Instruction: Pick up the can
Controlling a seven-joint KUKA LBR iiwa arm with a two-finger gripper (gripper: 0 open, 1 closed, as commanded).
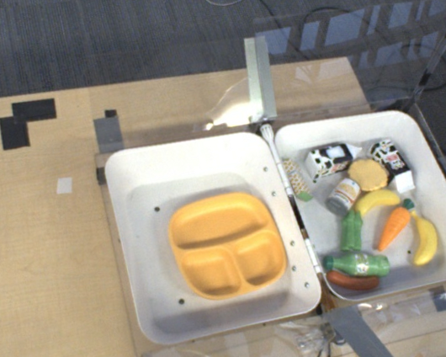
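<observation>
End effector: you cannot tell its state from this view.
Can: your target, the small silver metal can with a pale label [345,195], lies tipped on its side in the right shallow white plastic bin [437,170], toward the bin's middle; its round end faces up and to the right.
Can's neighbours: the flat round tan cookie-like disc [368,174] touches it on the upper right; the yellow plastic banana [376,202] lies just beside it on the lower right; the green plastic bottle-shaped toy [352,232] sits just below it.
Further in the right bin: a black-and-white cow-patterned carton [328,161] lies above the can; a second black-and-white patterned box [388,156] lies right of the disc, with a small white block [403,181] beneath it; an orange plastic carrot with a green top [394,225] is tilted between the two bananas; a second yellow plastic banana [424,239] curves along the right side; a green plastic cucumber [356,262] lies across the bottom, with a red-brown sausage-shaped toy [354,280] just beneath it.
Left bin: the left shallow white plastic bin [142,230] holds a yellow plastic divided tray with three compartments [226,244], sitting flat in its middle.
Table: both bins sit side by side on the tan wooden table [43,273]; they meet at a shared centre edge.
</observation>
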